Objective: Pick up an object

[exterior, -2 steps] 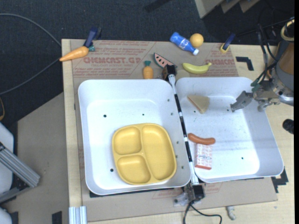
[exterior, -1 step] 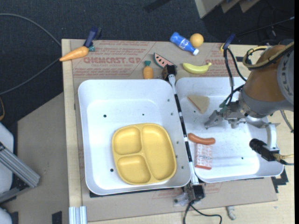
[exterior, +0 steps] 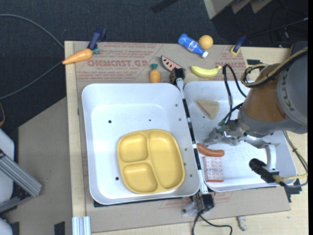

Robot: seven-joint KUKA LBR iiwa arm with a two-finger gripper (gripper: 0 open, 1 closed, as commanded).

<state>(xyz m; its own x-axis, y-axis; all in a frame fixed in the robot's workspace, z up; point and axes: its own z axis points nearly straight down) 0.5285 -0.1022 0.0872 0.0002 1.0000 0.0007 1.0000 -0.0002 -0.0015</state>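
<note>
Camera view: the gripper (exterior: pixel 218 135) hangs low in the right bin (exterior: pixel 288 168); whether the claw is open or closed cannot be told. A hot dog (exterior: pixel 211 151) lies just beside it at 7 o'clock, a wrapped packet (exterior: pixel 213 169) beyond

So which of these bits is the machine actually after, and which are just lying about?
Likely in play, in the right bin under the arm:
- pincer
- hot dog
- snack packet
- bread slice

Just lying about:
- yellow tray in the left bin
- carrot, banana, bottle, orange ball, watermelon slice on the bench
</note>
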